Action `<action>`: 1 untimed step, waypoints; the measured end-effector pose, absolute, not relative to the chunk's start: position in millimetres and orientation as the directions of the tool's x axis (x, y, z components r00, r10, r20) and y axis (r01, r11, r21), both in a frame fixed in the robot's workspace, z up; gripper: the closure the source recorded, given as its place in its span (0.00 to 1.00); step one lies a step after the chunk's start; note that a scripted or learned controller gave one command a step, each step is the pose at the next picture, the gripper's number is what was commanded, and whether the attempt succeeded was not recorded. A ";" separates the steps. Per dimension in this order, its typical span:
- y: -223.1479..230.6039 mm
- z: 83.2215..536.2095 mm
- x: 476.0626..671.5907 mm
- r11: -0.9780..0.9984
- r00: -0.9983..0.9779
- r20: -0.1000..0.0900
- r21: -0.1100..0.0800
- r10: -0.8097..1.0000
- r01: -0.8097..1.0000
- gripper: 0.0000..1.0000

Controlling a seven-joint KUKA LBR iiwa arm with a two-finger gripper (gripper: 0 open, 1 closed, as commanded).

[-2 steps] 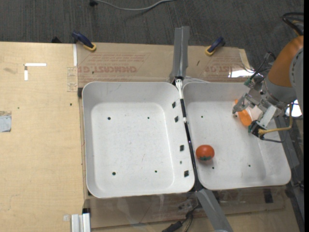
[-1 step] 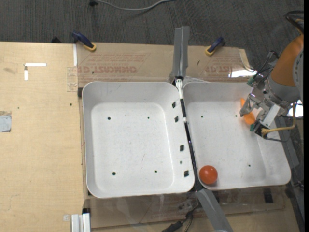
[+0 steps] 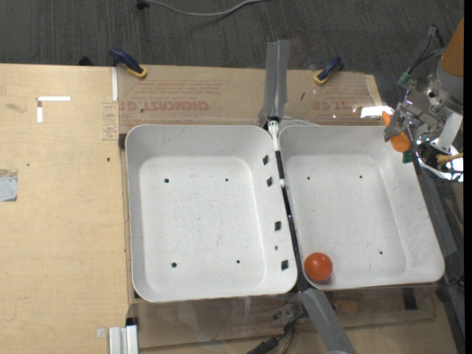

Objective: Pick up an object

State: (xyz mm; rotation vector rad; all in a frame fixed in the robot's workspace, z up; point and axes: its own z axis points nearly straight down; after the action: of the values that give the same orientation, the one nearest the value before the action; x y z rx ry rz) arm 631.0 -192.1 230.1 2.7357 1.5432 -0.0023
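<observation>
An orange ball [image 3: 318,266] rests in the right bin's [image 3: 413,198] near-left corner. The gripper [image 3: 410,135] hangs above the far-right corner, probably parked; its grip can't be told.

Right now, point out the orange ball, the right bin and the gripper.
orange ball [image 3: 318,266]: camera view, its middle.
right bin [image 3: 420,220]: camera view, its right wall.
gripper [image 3: 404,127]: camera view, between its fingertips.

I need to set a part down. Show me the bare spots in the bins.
The left bin floor is bare wall to wall. The right bin is bare except its near left corner, where the ball sits. The tool crowds its far right corner.
</observation>
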 end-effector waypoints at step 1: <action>-188.9 234.9 623.4 -0.528 0.528 -0.002 -0.003 0.849 0.849 1.00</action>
State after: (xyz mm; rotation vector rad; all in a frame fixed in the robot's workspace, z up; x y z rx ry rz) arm 623.4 -188.9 234.9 2.7474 1.5272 -0.0057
